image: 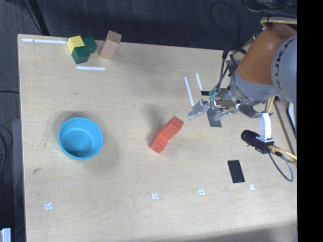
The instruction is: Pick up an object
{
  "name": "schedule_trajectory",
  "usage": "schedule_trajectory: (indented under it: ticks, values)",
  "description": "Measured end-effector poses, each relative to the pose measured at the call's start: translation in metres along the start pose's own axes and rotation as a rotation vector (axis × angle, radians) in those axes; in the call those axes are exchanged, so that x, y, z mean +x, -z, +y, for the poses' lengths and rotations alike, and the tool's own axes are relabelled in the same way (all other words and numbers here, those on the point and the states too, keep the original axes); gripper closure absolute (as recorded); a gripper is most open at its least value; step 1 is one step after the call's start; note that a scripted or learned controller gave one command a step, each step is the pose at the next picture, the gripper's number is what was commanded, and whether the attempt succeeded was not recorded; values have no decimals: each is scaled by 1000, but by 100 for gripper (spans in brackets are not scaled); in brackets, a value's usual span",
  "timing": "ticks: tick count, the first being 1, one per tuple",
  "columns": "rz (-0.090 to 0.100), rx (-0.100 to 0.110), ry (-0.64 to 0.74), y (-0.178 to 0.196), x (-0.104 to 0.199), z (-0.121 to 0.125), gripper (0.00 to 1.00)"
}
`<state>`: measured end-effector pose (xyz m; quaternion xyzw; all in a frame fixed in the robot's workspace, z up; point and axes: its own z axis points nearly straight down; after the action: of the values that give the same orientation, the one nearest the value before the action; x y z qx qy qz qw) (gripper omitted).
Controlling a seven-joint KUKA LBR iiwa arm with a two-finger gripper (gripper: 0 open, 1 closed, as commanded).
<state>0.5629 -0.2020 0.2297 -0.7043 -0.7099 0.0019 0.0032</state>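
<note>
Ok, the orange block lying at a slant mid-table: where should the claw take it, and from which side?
Probably across the middle of the orange block, coming straight down from above. It lies flat and long, slanted from lower left to upper right, so the claw, now just off its upper-right end, would close across the narrow width, on the two long sides.

Single fixed overhead view, looking down at a slant on the pale wooden bench (126, 185), moderately near; arm (267, 59) entering at frame's right.
</note>
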Motion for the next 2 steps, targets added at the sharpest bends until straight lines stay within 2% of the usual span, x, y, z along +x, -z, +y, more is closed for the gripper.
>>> schedule_trajectory:
  ticks: [1, 2]
  values:
    - [-1, -3, 53, -81, 32, 18, 0]
    - [0, -2, 157, -133, -4, -41, 0]
